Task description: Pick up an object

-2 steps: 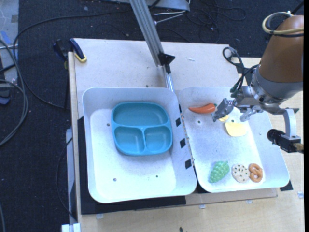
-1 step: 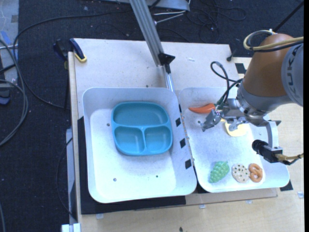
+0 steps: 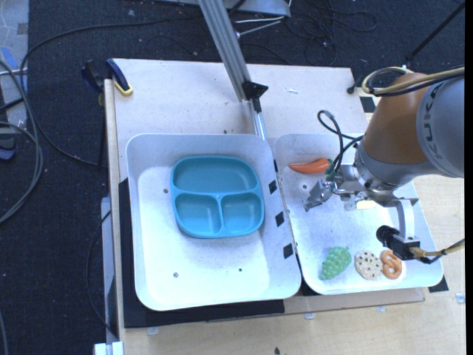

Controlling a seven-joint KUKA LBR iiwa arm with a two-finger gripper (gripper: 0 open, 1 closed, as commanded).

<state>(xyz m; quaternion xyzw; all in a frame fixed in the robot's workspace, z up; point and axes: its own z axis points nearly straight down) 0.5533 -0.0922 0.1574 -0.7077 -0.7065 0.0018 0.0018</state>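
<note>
My gripper point(image 3: 319, 196) hangs over the middle of the right bin point(image 3: 318, 231), reaching in from the right under the grey and orange arm. An orange carrot point(image 3: 309, 166) lies just beyond it near the bin's far wall. A green bunch of grapes point(image 3: 335, 262) sits at the bin's front. Next to the grapes lie a speckled cookie point(image 3: 366, 264) and a brown pretzel point(image 3: 391, 264). A yellowish piece point(image 3: 367, 204) peeks out beside the wrist. Nothing shows between the fingers.
The left bin point(image 3: 148, 220) holds a blue three-compartment plate point(image 3: 218, 196). A slanted metal pole point(image 3: 230, 46) comes down to the bins' far edge. Cables loop around the wrist and over the dark floor.
</note>
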